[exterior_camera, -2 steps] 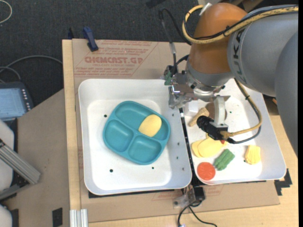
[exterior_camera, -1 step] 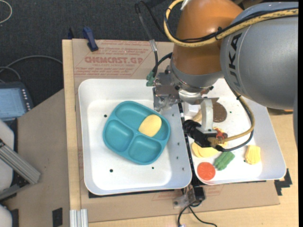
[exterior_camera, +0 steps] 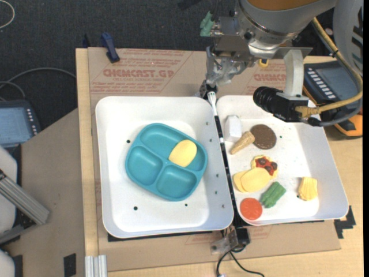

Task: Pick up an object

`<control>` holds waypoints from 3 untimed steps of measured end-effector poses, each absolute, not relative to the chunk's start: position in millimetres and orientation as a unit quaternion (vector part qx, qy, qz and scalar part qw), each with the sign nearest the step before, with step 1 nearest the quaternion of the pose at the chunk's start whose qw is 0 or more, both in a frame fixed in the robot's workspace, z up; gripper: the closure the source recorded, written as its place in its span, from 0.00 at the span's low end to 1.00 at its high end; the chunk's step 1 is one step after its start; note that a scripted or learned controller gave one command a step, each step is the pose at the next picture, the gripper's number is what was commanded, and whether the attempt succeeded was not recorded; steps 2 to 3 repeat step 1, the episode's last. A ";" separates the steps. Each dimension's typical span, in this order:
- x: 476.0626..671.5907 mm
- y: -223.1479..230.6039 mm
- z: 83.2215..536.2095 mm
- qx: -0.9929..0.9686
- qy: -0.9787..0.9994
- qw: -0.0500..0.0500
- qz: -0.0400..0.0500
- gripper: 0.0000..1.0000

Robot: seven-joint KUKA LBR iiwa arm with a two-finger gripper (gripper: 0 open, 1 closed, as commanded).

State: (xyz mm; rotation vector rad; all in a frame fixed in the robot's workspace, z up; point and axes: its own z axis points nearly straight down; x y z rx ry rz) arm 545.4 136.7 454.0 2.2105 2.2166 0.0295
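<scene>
The right-hand white bin (exterior_camera: 328,172), a shallow glossy tray with rounded corners, holds a loose group of small toy foods, any of which could be picked up. Near its top left lies a small white block (exterior_camera: 232,126); just beside it sit a tan ribbed cone (exterior_camera: 242,143) and a flat brown disc (exterior_camera: 263,136). Lower down, a pale yellow lumpy piece (exterior_camera: 253,180) touches a yellow-and-red item with dark spots (exterior_camera: 266,165). A green knobbly vegetable (exterior_camera: 273,194) lies just beside a flat red-orange disc (exterior_camera: 251,209), and a yellow corn-like piece (exterior_camera: 308,188) rests apart to the right.

The left-hand white bin (exterior_camera: 115,154) carries a teal plastic plate (exterior_camera: 151,165) with three compartments; a smooth pale yellow oval (exterior_camera: 183,153) sits in its upper right section.

Both bins rest on a brown cardboard sheet (exterior_camera: 144,74) with red printing, laid on the tabletop.

The pincer (exterior_camera: 222,71) hangs above the far edge where the bins meet, clear of the objects; whether its metal fingers are spread or closed cannot be told. The grey arm (exterior_camera: 288,4) with its orange band rises above.
</scene>
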 end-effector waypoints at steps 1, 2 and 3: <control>483.2 210.4 409.0 0.703 0.711 -0.003 -0.002 1.00; 483.2 210.4 409.0 0.703 0.711 -0.003 -0.002 1.00; 483.2 210.4 409.0 0.703 0.711 -0.003 -0.002 1.00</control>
